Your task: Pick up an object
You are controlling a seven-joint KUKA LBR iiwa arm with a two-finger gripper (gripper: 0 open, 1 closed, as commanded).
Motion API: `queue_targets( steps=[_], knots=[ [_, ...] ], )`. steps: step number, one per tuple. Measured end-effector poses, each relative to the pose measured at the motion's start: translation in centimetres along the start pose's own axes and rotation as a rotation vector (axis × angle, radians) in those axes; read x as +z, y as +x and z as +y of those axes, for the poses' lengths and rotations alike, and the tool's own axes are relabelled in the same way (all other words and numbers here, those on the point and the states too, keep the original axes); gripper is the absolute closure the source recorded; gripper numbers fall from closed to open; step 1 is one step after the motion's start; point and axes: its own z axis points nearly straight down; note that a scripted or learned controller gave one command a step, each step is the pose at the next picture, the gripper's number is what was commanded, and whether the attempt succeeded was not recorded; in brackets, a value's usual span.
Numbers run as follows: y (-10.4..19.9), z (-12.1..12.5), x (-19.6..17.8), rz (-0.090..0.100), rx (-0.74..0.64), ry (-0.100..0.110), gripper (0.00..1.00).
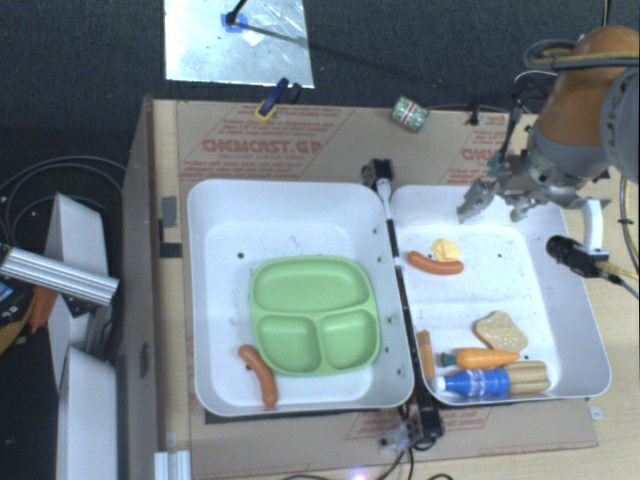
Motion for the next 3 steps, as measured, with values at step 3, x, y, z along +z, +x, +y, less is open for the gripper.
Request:
queue_targets(
  steps=[3],
  knots=[
    [3.3,-0.8,10.6,0.0,0.001,0.001,0.0]
  ],
)
